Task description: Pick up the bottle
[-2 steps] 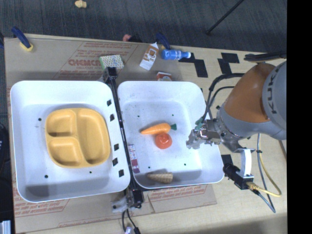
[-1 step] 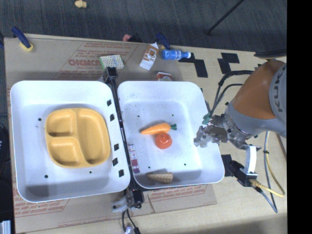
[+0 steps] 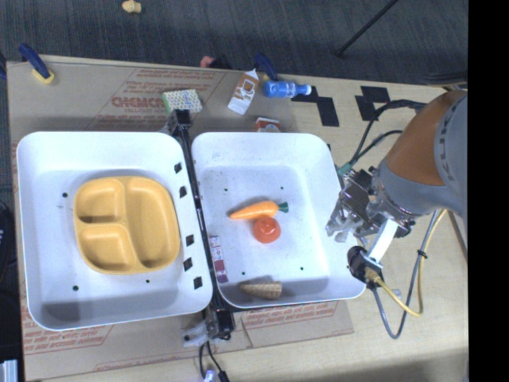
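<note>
A small blue bottle (image 3: 280, 90) lies on its side on the cardboard behind the right bin (image 3: 318, 153), outside both bins. My gripper (image 3: 342, 220) hangs over the right rim of the right bin, well to the front and right of the bottle and apart from it. Nothing shows in the gripper. The grey arm with its orange band (image 3: 421, 146) comes in from the right.
In the right bin lie an orange carrot (image 3: 254, 210), a red round toy (image 3: 266, 230) and a tan cone-like piece (image 3: 261, 290) at the front wall. The left bin (image 3: 48, 165) holds a yellow divided plate (image 3: 126, 223). Small cartons (image 3: 243, 92) lie beside the bottle.
</note>
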